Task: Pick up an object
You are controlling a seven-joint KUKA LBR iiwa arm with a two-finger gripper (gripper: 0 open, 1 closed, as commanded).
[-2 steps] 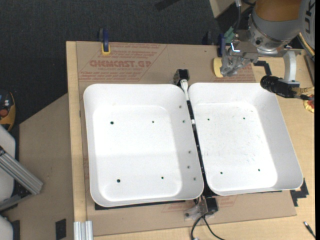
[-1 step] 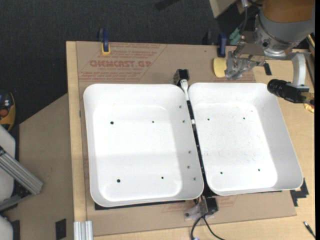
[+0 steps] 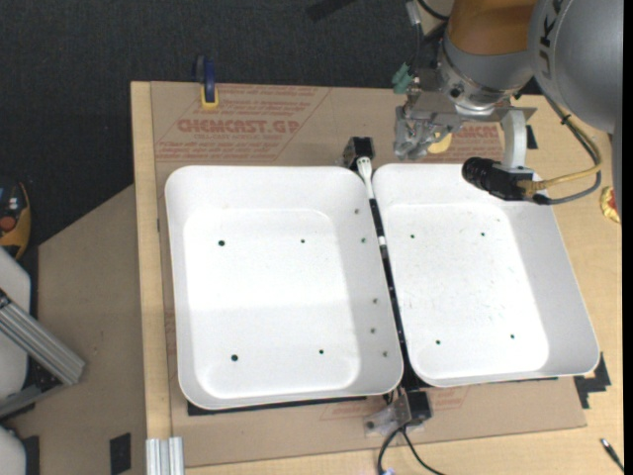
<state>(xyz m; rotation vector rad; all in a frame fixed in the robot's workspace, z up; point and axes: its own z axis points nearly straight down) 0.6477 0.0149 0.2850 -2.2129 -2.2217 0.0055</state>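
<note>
Reading "CHEMCAST GP": brown board [image 3: 237,125] under 2 bins [image 3: 267,285].

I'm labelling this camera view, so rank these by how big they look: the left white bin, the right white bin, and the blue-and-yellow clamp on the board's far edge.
The shallow left white bin and right white bin look about alike, so I won't rank them.
Smallest: the blue-and-yellow clamp.
</note>
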